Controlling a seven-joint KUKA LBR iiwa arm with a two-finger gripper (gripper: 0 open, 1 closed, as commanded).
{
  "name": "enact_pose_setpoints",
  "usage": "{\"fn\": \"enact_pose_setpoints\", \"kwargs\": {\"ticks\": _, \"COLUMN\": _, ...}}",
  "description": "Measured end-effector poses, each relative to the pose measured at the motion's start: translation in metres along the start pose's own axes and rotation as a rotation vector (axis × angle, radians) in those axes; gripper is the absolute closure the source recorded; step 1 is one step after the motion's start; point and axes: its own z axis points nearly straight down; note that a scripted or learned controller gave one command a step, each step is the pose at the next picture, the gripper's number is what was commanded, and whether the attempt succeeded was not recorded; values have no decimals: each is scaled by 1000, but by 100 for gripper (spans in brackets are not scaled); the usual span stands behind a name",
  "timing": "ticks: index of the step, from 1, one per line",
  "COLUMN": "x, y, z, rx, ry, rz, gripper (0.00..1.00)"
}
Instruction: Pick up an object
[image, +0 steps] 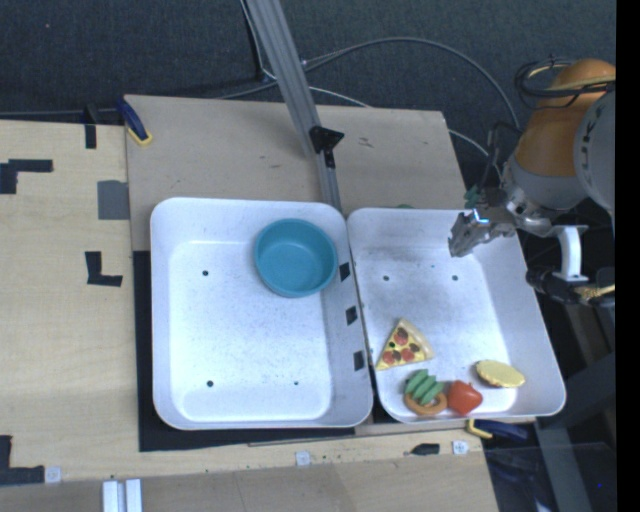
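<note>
My gripper hangs over the far right part of the right bin, with nothing seen between its fingers. Well below it, toward the bin's front, a toy pizza slice lies near the left wall. A green and orange toy, a red toy and a yellow toy sit along the front wall. A blue bowl stands in the far right corner of the left bin.
A grey metal pole slants down from the top to the gap between the bins. Cables run across the dark floor behind the bench. The arm's orange band and wrist fill the right edge.
</note>
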Motion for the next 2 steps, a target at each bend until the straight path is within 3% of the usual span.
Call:
{"fn": "enact_pose_setpoints", "kwargs": {"ticks": 1, "x": -3, "y": -9, "z": -52, "rx": -1, "ry": 0, "rz": 0, "gripper": 100}}
{"fn": "enact_pose_setpoints", "kwargs": {"ticks": 2, "x": 38, "y": -34, "z": -47, "rx": 3, "ry": 1, "rz": -2, "gripper": 100}}
